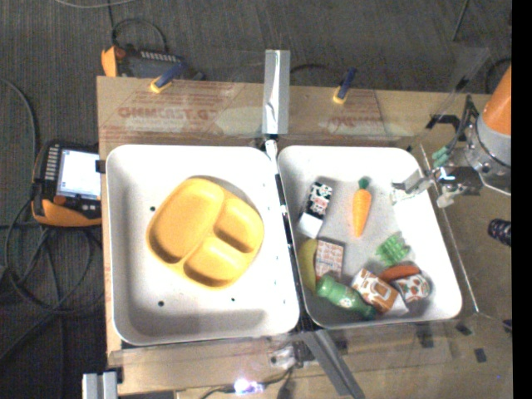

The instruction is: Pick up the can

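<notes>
The gripper point(424, 181) sits at the right edge of the right bin point(376, 155), just above its rim, with the grey wrist and orange band of the arm point(490, 131) behind it at the frame's right side. Its pale metal fingers point left toward the bin's interior, roughly level with the carrot. Nothing lies between them and they touch none of the objects. How far apart they stand I cannot tell, since from this slanted angle they blur into one light shape against the white wall.

The can point(413, 287) lies on its side in the lower right corner of the right bin, with a reddish-brown and white label, well apart from the gripper. A small brown and white carton point(373, 290) presses against its left side, and a red-orange piece point(401, 271) rests just above it. A green bottle point(341, 296) lies tilted further left, its base near a yellow item point(307, 260) against the bin's left wall. A small patterned box point(329, 258) stands beside that. Higher up, a black and white carton point(317, 203) lies near the left wall, with the carrot point(361, 208) upright to its right. A green leafy toy point(391, 248) sits between the carrot and the can.

The left bin point(133, 306) holds a yellow divided plate point(206, 231), set at a tilt near its centre.
</notes>
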Robot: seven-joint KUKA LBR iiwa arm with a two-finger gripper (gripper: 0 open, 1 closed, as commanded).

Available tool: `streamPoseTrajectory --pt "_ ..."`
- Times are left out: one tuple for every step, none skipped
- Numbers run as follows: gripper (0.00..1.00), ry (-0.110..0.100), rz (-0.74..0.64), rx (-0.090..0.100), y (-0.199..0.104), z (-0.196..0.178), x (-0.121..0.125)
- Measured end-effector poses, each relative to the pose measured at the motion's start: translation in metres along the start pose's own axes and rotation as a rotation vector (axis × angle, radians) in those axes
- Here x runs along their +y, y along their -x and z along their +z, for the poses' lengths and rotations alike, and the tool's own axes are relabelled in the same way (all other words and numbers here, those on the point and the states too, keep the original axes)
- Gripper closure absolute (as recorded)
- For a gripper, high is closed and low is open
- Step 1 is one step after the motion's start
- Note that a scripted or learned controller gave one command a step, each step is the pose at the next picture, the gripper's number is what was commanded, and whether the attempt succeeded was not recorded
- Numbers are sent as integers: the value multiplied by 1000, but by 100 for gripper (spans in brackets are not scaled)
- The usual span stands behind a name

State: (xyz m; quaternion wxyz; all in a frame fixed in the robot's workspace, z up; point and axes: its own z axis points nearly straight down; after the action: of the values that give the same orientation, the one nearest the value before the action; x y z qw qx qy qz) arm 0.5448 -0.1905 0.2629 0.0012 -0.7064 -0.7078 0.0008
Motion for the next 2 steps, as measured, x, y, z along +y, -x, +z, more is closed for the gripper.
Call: streamPoseTrajectory --pt "0 -2 128 2 -21 139 -62" --pt "0 32 139 3 16 164 -48"
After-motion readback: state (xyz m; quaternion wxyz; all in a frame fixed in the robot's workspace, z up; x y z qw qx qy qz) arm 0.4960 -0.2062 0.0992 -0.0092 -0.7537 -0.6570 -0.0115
